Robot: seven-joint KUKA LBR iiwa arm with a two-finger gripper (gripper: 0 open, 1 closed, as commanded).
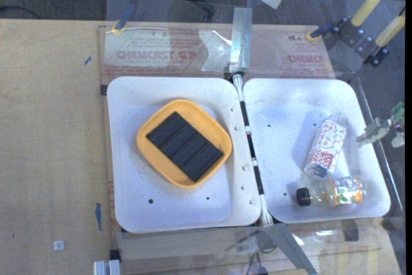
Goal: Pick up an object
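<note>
The left bin point(129, 203) holds a yellow-orange square dish point(149, 154), and a black ribbed pad point(184, 145) lies on it. In the right bin point(283, 113) a red-and-white patterned bottle point(326, 146) lies tilted near the right wall. Just below it a small clear bottle point(333, 192) of yellowish liquid lies on its side, its black cap point(302, 196) pointing left. The two bottles lie close together, almost touching.
A metal strip point(240, 42) stands behind the seam between the bins. Yellow-handled clamps point(367, 9) are at the back right. A small pale fitting point(383, 131) sits just outside the right bin's rim. The wooden bench point(48, 138) stretches to the left.
</note>
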